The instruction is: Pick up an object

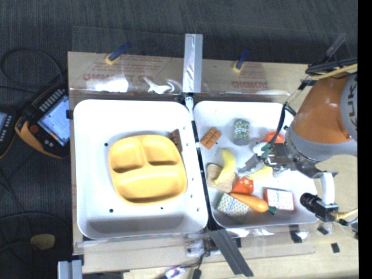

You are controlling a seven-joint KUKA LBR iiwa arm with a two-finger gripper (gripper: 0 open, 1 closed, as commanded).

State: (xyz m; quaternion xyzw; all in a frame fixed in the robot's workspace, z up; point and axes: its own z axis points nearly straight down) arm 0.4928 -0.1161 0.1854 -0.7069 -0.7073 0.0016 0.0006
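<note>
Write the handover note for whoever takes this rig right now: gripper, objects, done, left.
Gripper: low in the right bin, near the banana; nothing seen between its fingers, and whether they are open or shut cannot be told.
Objects, all in the right bin: banana, carrot, red pepper, small can, brown waffle piece, small box.
Left bin: yellow divided plate.
Done: nothing visibly picked.
Left: grasp one object and lift it.

The yellow compartment plate (147,166) looks like smooth, slightly glossy plastic. Both shallow white bins (87,214) look like smooth matt plastic. The pale wooden surface (273,74) looks matt.
</note>
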